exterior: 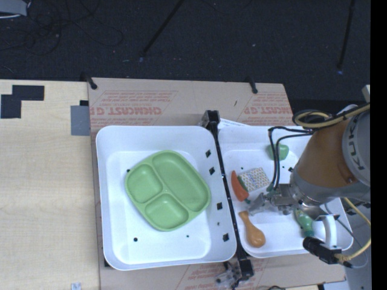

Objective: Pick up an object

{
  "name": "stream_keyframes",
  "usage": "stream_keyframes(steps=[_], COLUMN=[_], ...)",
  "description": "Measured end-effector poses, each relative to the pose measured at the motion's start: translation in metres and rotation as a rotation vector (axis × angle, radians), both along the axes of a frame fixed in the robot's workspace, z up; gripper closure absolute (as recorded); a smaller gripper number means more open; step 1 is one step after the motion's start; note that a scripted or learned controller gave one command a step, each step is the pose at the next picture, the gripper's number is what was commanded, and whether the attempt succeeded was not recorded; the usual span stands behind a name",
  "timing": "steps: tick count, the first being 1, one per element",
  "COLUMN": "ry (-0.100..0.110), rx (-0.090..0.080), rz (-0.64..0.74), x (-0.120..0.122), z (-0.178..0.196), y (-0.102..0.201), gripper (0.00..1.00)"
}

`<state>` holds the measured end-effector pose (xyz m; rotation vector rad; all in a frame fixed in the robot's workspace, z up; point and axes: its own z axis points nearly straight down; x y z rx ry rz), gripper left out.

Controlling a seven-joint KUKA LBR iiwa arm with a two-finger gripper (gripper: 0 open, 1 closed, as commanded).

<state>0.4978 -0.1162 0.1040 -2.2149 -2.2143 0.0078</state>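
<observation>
Orange plastic gourd-shaped toy (252, 228) lies free in the right white bin (266, 251).
My gripper (270, 200) hangs at its one o'clock; I cannot tell its jaws.

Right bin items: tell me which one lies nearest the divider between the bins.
The red-orange piece in the right bin. It lies almost against the divider, while the patterned block, tan drumstick-shaped toy and green items sit further right.

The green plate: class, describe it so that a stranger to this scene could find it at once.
Start at the left-hand white bin of the two. The green plate lies flat in its middle. It is pale green, rounded, and split into three compartments, far bigger than the small things in the other bin.
</observation>
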Motion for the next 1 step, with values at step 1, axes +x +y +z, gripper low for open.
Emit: stream_keyframes(steps=[1], ry=[-0.004], rx=[-0.001], rz=[-0.006], x=[0.0013], z=[0.0133], y=[-0.0023], gripper=[1.0])
